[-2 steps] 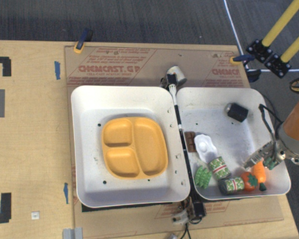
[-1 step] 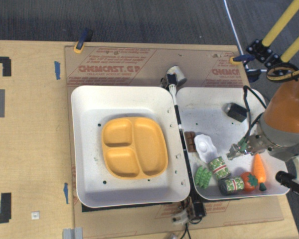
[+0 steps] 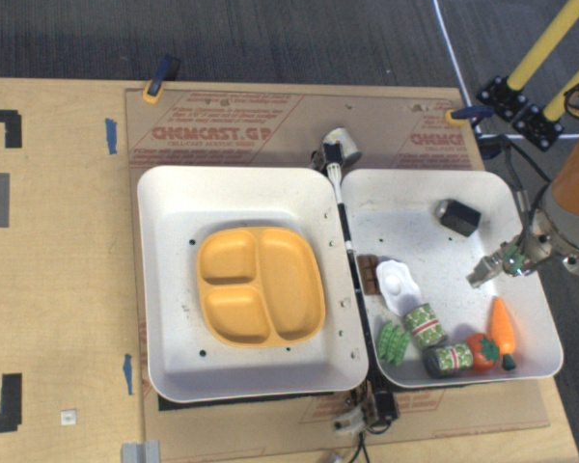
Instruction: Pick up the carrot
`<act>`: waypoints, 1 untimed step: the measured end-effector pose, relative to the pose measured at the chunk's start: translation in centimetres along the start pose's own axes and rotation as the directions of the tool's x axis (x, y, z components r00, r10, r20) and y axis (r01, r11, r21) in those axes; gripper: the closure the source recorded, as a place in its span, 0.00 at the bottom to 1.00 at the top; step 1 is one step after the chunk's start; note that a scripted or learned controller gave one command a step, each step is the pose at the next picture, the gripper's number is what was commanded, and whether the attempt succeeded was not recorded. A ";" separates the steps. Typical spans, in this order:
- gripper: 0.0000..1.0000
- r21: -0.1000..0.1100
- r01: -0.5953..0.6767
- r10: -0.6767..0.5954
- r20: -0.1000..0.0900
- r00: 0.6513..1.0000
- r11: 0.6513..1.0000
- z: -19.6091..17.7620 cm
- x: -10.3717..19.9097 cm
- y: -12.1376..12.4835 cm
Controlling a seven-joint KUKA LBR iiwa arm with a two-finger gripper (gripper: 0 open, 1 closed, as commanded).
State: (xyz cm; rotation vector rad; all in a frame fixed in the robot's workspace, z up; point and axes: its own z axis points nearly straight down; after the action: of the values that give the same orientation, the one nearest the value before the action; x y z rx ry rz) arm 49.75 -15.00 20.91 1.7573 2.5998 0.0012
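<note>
At the near edge of the right white bin, the small orange plastic carrot lies beside a red tomato. Just beyond it hovers the metal gripper, not touching the carrot; whether it is apart or together I cannot tell. Farther back sits a black block.

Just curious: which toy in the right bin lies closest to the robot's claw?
The orange carrot, just below the gripper; the other toys sit farther left.
</note>
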 end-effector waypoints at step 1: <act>0.00 0.000 0.000 0.000 0.000 1.000 1.000 0.0 0.0 0.0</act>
State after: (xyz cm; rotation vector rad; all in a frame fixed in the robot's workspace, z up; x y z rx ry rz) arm 49.74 -14.98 20.90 1.7572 2.6004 0.0010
